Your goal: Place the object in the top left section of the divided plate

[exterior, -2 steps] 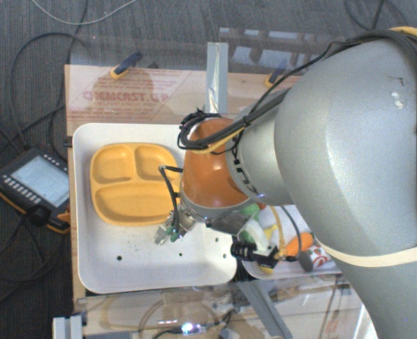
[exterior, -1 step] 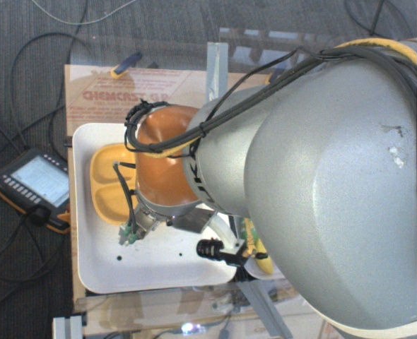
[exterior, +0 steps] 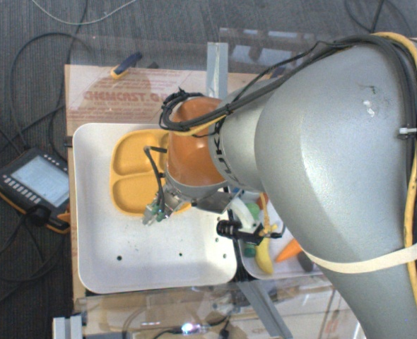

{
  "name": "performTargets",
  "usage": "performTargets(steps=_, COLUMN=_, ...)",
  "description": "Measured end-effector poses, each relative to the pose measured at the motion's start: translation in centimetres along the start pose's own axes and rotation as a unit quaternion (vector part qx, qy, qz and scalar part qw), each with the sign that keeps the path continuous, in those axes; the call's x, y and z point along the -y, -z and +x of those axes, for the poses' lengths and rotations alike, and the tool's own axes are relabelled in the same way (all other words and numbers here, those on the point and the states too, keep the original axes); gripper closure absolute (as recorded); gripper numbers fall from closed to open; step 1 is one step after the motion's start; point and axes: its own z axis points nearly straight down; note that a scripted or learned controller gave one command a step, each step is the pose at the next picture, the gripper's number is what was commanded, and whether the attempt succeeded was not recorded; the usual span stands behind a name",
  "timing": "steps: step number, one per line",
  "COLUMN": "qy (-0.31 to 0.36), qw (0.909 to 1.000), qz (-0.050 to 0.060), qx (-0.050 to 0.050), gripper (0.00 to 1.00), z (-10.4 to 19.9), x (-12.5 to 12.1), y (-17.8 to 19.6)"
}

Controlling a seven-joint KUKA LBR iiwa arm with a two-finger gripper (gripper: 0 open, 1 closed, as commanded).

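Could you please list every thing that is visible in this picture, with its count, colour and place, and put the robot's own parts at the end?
divided plate: one, yellow, in the left bin, partly under the arm.
left bin: one, white, centre-left of the bench.
right bin: one, white, mostly covered by the arm.
banana: one, yellow, in the right bin.
carrot-like piece: one, orange, in the right bin, beside the banana.
handheld control pad: one, black and orange with a grey screen, on the floor to the left.
cables: several, black and white, on the floor at the top.
arm: one, grey with an orange band, reaching in from the right.
gripper: one, dark, at the plate's lower edge.
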Motion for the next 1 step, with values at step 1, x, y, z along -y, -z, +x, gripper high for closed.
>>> performTargets(steps=1, qy=0.020, qw=0.9998, qz=0.001, qx=0.000, gripper=1.00, z=-4.24, x=-0.57, y=-0.07)
